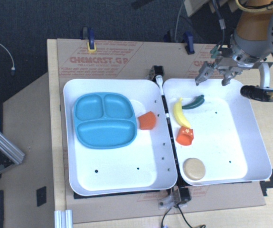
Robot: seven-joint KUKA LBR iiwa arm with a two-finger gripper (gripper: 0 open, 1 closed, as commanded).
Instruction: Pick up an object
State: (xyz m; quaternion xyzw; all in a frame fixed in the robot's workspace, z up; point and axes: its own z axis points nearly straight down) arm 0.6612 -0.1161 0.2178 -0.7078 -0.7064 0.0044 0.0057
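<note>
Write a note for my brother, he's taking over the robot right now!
Tool: open, holding nothing, hanging over the far edge of the right bin.
Right bin: banana, dark green pepper, small red cup, tan round bun.
Left bin: blue divided plate, orange block.
Done: nothing picked yet.
Left: lower onto one object, grip, lift.

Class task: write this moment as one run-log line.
hand: open, above right bin's far edge | holding: nothing | banana: in right bin
</note>
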